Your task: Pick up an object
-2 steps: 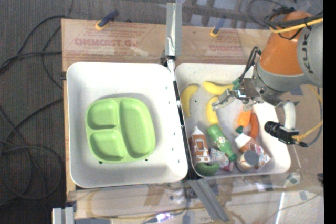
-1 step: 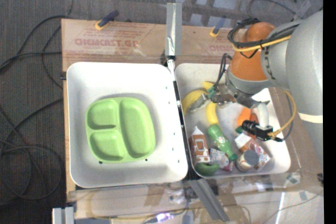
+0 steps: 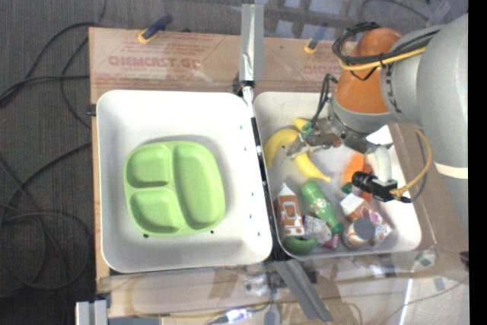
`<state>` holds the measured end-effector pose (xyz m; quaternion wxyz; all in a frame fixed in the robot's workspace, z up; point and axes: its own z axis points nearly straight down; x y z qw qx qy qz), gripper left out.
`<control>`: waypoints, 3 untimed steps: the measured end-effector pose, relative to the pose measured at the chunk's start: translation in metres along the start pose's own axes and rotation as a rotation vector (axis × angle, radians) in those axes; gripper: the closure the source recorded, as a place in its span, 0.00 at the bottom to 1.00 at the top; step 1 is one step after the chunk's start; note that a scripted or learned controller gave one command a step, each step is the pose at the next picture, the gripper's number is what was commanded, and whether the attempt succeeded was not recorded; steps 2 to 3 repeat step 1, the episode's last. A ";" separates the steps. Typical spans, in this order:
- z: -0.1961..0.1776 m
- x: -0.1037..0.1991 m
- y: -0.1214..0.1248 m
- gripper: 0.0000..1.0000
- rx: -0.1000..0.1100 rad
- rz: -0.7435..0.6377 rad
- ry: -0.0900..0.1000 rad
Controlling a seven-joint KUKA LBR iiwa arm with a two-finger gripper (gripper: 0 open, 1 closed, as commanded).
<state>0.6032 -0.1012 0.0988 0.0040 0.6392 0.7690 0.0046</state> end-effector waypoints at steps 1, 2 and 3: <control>-0.132 0.046 0.034 1.00 0.015 0.407 -0.007; -0.132 0.046 0.034 1.00 0.015 0.407 -0.007; -0.132 0.046 0.034 1.00 0.015 0.407 -0.007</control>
